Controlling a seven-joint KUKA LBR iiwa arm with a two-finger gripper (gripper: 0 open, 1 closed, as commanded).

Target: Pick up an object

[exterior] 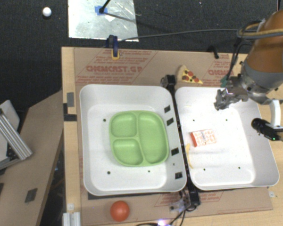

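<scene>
"CHEMCAST GP" printed on bench board (114, 68)

bench (132, 62): brown board, red print
left bin (92, 126): on bench
right bin (245, 168): touching left bin
pizza slice toy (189, 75): bench, behind bins
orange ball (120, 210): bench, front edge

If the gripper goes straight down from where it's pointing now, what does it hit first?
Most likely the bare floor of the right bin. The gripper points down over the bin's upper part, and the red-and-white packet lies lower and to the left in the view, apparently off that line. Depth is hard to judge here.
</scene>
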